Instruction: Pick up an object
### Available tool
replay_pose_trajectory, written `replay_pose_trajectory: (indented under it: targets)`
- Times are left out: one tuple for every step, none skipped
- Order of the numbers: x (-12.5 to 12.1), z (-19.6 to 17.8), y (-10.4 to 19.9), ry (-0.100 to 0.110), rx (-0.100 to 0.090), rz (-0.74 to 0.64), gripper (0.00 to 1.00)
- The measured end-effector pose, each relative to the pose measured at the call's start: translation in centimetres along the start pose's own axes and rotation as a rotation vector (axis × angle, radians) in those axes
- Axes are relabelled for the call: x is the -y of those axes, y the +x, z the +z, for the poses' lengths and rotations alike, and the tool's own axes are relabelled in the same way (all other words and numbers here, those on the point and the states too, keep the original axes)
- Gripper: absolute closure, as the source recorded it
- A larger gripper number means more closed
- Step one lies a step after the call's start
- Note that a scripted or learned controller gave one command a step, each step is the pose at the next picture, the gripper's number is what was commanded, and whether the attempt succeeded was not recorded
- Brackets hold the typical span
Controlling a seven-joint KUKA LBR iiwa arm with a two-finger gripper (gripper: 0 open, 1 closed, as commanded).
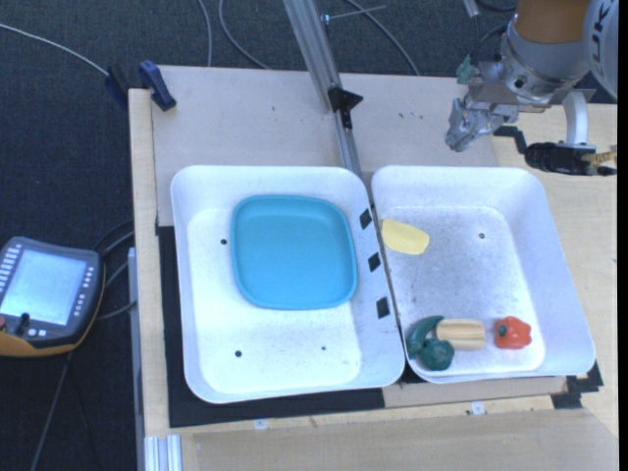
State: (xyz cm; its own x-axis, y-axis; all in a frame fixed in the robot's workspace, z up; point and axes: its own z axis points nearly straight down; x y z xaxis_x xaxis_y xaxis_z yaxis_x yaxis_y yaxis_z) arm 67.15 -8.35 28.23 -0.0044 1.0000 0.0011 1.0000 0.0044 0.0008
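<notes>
along the near wall of the right shallow white plastic bin (549,214) three small things lie in a row: a dark green lumpy toy vegetable (429,342) in the near left corner, a short tan wooden cylinder (461,334) touching it on its right with its long axis running left to right along the wall, and a small red toy pepper (511,333) with a green stem just beside the cylinder's other end. farther back in the same bin, near its left wall, a pale yellow flat oval piece (404,236) lies apart from the rest, its long axis running roughly left to right and tilting slightly down toward the right. the left shallow white plastic bin (196,263) holds a light blue square plastic plate (294,251) with rounded corners, lying flat in the middle. off the bench at the left sits a grey handheld control pendant (44,292) with a screen. beyond the bins a slim metal pole (314,37) slants across the bare tan bench top (245,116), and a blue clamp (157,84) grips the bench's far left corner. the grey two-finger gripper (463,137) hangs above the bench just past the right bin's far wall, well apart from all the objects, nothing between its fingers; how wide they stand i cannot tell.
</notes>
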Motion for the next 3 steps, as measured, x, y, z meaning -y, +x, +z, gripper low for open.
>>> replay_pose_trajectory:
  targets:
    - [0.5, 2.0, 5.1, 0.002, 0.000, 0.000, 1.00]
    - [0.9, 3.7, 9.8, 0.001, 0.000, 0.001, 1.00]
    - [1.9, 4.3, 14.2, 0.001, 0.000, 0.001, 1.00]
